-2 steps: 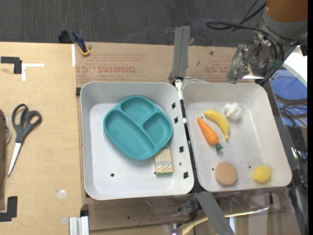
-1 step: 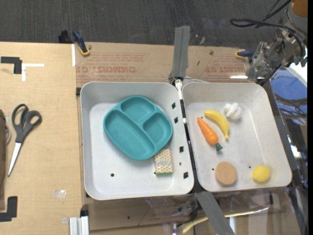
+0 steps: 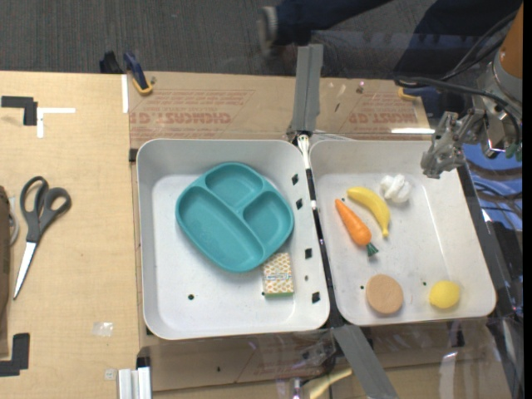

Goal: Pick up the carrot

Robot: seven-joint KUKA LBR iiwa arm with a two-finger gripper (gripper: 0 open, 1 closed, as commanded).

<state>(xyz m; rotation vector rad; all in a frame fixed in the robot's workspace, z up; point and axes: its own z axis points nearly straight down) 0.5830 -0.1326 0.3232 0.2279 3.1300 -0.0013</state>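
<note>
The carrot (image 3: 354, 224) is orange with a small green tip and lies slantwise in the left part of the right bin (image 3: 465, 223), right beside a yellow banana (image 3: 371, 207). My gripper (image 3: 438, 158) hangs over the bin's far right corner, well to the right of the carrot and apart from it. Its fingers point down and left with nothing seen between them.
A white garlic-like piece (image 3: 396, 189), a round tan cookie (image 3: 385, 294) and a lemon (image 3: 445, 295) share the right bin. The left bin (image 3: 158, 248) holds a teal divided plate (image 3: 235, 215) and a cracker (image 3: 278, 275). Scissors (image 3: 33, 223) lie on the bench at left.
</note>
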